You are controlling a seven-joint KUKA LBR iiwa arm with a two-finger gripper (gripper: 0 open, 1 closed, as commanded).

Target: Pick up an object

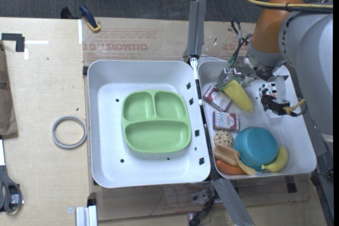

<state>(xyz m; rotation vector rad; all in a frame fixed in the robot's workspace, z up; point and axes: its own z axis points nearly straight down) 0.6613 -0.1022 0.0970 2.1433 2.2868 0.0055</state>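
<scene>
While the end effector (229,78) (grip state unclear) touches the yellow object (238,95), bare floor flanks the right bin's (302,159) far edge.

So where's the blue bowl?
The blue bowl sits upside down in the right bin, near its front, with the banana curled beside it and the cookie to its left.

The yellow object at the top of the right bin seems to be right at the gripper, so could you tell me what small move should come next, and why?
Probably a short, straight lift. The gripper sits at the upper end of the yellow object, which lies tilted in the right bin beside a red-and-white packet. Whether the object is actually gripped cannot be told, so a small rise would test that.
</scene>
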